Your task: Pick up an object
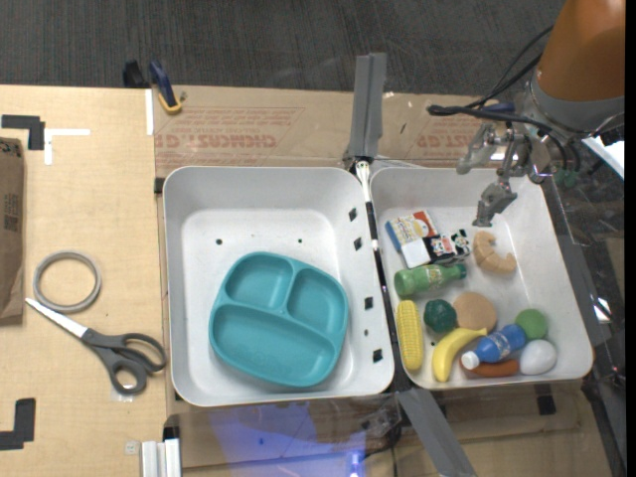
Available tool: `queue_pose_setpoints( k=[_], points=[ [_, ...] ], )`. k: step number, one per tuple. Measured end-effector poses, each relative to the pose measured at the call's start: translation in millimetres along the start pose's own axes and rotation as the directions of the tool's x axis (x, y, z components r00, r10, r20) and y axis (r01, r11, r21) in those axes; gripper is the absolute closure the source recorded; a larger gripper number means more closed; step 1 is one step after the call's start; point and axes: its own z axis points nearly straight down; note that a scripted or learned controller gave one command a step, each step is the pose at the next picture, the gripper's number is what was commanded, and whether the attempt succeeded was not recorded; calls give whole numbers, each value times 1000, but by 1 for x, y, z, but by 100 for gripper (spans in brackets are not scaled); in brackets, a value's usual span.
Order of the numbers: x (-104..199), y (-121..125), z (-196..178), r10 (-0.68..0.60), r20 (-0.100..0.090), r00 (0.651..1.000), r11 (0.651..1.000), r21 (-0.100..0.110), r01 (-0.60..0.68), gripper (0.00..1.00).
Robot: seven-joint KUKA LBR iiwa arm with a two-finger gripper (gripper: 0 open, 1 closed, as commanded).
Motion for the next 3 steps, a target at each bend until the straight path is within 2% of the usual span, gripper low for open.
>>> queue_pose_setpoints(
  k=[1, 2, 3],
  points=[
    [29, -2, 137, 26, 9, 1000, 1000, 2, -26, 0],
    [98, -67, 139, 60, 6, 998, 998, 4, -60, 0],
    [158, -69, 137, 77, 25, 997, 997, 6, -77, 0]
  ],
)
